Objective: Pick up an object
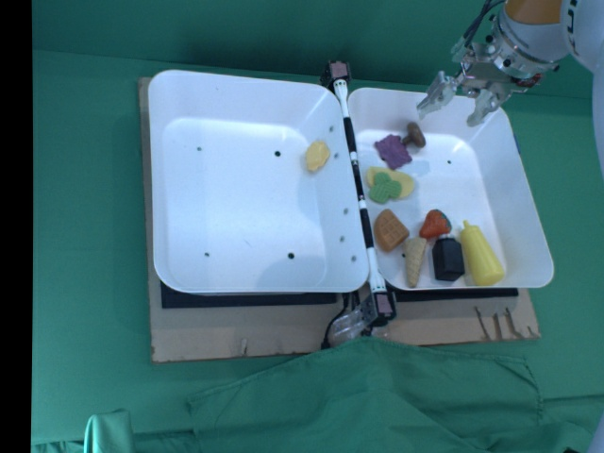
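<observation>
Two shallow white plastic bins (189, 111) sit on brown cardboard (236, 343) over green cloth (85, 206). The right bin holds a yellow squeeze bottle (480, 253), a black bottle (446, 258), a purple flat piece (392, 150) and a tan cone (415, 260); the left holds a yellow chip-like piece (317, 156).

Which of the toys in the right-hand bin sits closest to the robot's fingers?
The small brown toy at the bin's far side, beside the purple piece. The gripper hangs open just above that edge; the other toys lie nearer the camera.

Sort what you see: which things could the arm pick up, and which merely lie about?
For the job:
- open two-finger gripper
- yellow plastic bottle
- black bottle
- purple toy piece
- yellow piece in left bin

Lying about:
- crumpled green cloth
- brown cardboard base
</observation>
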`<state>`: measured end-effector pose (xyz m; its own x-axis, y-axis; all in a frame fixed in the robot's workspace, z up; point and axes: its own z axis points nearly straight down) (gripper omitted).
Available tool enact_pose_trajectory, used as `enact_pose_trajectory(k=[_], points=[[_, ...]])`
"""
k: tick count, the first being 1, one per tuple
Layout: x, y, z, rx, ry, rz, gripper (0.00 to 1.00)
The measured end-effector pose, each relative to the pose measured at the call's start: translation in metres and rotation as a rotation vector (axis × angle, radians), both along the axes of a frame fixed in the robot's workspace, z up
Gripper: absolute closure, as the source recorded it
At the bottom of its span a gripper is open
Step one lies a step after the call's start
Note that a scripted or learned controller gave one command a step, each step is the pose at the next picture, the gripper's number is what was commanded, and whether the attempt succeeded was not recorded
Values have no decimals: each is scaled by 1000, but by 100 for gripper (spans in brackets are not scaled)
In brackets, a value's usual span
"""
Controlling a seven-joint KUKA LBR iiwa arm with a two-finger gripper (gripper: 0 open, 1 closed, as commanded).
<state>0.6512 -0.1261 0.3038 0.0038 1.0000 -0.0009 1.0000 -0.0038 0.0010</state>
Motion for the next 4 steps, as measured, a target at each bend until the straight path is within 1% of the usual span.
enact_pose_trajectory(k=[1, 2, 3, 4], points=[[-44, -20, -93, 0, 8, -4, 0], [13, -42, -103, -3, -6, 2, 0], [12, -43, -89, -5, -7, -1, 100], [13, -43, -89, -6, -8, -1, 0]])
